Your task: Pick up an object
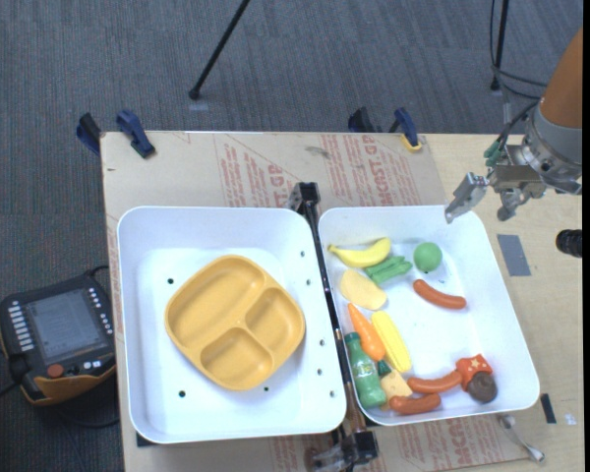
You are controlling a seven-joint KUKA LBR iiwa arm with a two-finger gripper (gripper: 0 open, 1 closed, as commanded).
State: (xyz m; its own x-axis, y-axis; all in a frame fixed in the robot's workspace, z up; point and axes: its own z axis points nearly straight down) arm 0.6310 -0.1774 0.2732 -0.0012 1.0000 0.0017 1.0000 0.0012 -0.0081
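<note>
Camera view: your arm enters from the right, orange band at the frame edge, wrist above the worktop (236,155) past the right bin's far right corner. The tool (492,197) hangs over bare worktop just outside that corner; its fingers stand apart, released, with nothing between them.

Right bin (511,313): toy food, all lying loose. A banana (362,253) sits at the far left, a green ball (428,256) near it, a sausage (440,295) just right of centre. A carrot (367,332) and a corn cob (390,341) lie side by side, with a green bottle (366,372) along the left wall. More pieces crowd the near edge.

Left bin (138,264): you have a yellow divided plate (235,321) resting flat in the middle.

A teach pendant (57,337) lies on the floor at left.
</note>
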